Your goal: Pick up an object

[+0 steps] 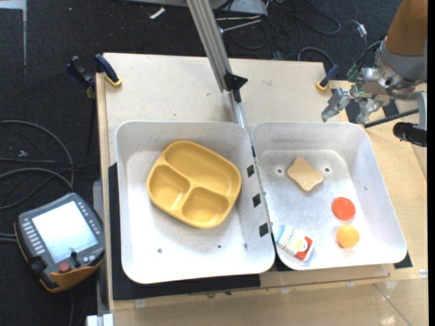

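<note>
Gripper (338, 107): at upper right, above bench just outside far rim of right bin (380, 182); carries nothing; whether open or shut, can't tell, too small & cluttered w/ cabling. Arm (408, 32) grey w/ orange band, enters from right.

Right bin contents, candidates for the pick:
- toast-shaped tan piece (304, 174): nearest gripper, far-centre of bin floor, lies flat, clear space all round
- red disc (343, 208): right-centre, flat, low profile
- orange ball (347, 236): just beside red disc, toward near side
- small carton (296, 243), white/red/blue: near-left corner, close against bin wall

Left bin (129, 182): yellow divided tray (194, 183), centre, well apart from gripper.

Step in hand (judgement): approach, no object chosen yet. To do well:
- go for tan piece; shortest travel, no neighbours to knock
- come down vertical over its middle, fingers across the narrower waist, close only once at floor level since it's thin
- avoid carton 1st: wall likely blocks one finger
- ball prob rolls if nudged off-centre; disc prob too flat for firm hold
- clear far rim of right bin before descending
- lift straight up, check object betw. fingers before moving off
</note>
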`<state>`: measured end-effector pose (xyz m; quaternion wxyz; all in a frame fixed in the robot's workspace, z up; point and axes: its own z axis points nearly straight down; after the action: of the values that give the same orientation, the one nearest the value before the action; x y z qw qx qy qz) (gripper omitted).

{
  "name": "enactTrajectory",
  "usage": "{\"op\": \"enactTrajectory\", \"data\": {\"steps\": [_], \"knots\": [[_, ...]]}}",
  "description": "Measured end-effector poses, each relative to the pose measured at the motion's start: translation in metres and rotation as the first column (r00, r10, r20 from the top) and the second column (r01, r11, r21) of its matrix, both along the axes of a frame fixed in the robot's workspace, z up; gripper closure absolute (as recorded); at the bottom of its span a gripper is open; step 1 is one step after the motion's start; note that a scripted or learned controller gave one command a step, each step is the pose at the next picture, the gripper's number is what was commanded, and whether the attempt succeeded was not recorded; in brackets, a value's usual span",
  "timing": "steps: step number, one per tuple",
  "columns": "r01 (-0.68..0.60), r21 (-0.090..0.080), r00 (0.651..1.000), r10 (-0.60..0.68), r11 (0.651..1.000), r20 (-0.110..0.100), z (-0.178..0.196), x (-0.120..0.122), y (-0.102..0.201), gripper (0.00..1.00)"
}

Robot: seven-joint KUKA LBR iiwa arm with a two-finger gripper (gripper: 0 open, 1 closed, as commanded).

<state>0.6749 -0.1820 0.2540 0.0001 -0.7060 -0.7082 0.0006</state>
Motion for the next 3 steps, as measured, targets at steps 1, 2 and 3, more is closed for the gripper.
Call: {"op": "enactTrajectory", "data": {"steps": [1,2,3], "knots": [[0.0,-0.001,1.0,0.0,1.0,0.0,0.0,0.0,0.0,0.0],[0.002,0.0,1.0,-0.002,1.0,-0.003,-0.043,0.001,-0.003,0.0],[0.0,0.001,1.0,0.0,1.0,-0.005,-0.107,-0.003,0.003,0.0]]}}
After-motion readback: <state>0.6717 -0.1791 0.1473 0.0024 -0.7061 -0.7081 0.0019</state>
